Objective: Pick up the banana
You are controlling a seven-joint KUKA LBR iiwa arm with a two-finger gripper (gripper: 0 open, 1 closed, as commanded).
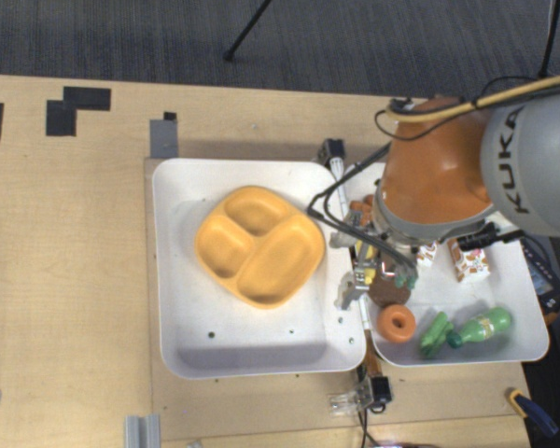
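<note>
A short yellow sliver [362, 273], which may be the banana, shows at the left rim of the right bin [532, 343], directly under the arm's wrist. So little of it is exposed that its long axis and heading cannot be told. The gripper [364, 283] hangs over that sliver, and whether it is wide or narrow cannot be told. The grey arm [532, 157] bears the letters "KUKA". At 5 o'clock from the gripper lies an orange ring [397, 323], with a green bottle [481, 328] further right. A small white and red carton [471, 261] sits at 3 o'clock, its print unreadable. The left bin [173, 278] holds a yellow three-compartment plate [259, 245]
</note>
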